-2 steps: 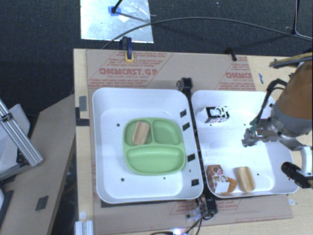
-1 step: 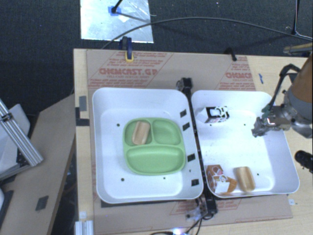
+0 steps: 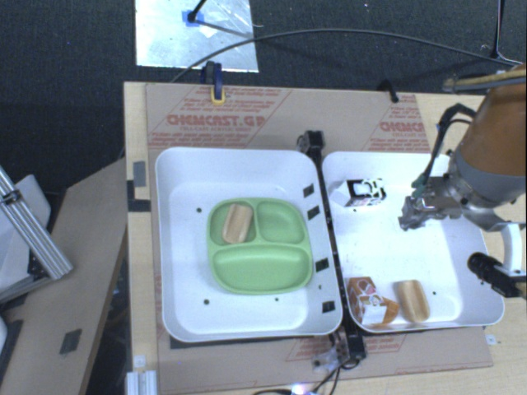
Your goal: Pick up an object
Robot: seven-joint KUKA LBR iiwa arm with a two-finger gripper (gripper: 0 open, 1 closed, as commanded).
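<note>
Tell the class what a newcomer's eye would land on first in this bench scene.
Probably the green divided plate in the left bin, with a tan bread-like piece in its upper left compartment. Next, the grey and orange arm reaching in from the right, its tool above the right bin.

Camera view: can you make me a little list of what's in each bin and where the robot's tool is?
left bin: green divided plate with a bread piece in its upper left section
right bin: wrapped snack, bread roll, black-and-white item
tool: over the right bin, nothing seen held
</note>
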